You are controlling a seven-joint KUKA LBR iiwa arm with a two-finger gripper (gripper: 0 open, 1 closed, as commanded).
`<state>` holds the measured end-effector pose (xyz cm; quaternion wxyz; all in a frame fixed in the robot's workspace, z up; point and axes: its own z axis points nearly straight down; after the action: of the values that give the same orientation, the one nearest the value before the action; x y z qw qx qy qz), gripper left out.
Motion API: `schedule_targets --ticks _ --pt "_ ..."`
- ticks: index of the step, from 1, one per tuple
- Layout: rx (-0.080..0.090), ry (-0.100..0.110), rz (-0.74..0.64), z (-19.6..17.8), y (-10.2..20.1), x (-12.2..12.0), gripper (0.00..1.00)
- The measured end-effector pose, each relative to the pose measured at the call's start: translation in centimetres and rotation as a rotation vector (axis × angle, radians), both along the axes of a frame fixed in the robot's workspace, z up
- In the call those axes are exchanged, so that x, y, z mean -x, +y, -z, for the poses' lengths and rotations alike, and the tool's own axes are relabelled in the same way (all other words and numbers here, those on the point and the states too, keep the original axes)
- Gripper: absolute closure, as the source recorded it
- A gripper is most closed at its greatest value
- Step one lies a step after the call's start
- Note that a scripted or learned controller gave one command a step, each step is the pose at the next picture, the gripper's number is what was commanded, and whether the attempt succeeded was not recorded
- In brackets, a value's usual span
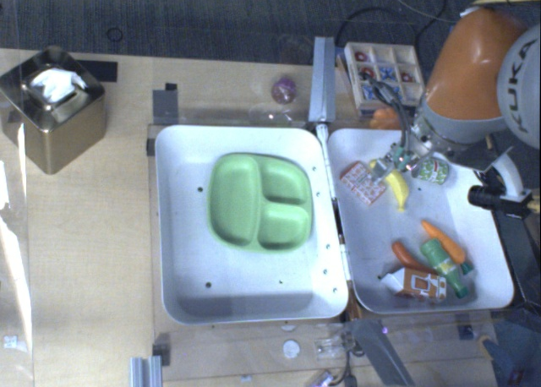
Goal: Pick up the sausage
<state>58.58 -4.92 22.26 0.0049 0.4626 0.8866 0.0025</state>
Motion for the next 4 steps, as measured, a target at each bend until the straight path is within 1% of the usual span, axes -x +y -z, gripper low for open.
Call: schedule_targets --ticks 1,2,3,4 --pt "0.000 0.001 0.000 0.0 0.0 0.0 0.00" --pt "0.002 0.003 -0.086 2.3 -8.2 5.8 0.00" --pt "0.002 0.002 -0.157 12.7 -6.2 6.5 0.00" --pt "0.002 -0.007 -0.157 11.5 -6.1 6.2 1.00"
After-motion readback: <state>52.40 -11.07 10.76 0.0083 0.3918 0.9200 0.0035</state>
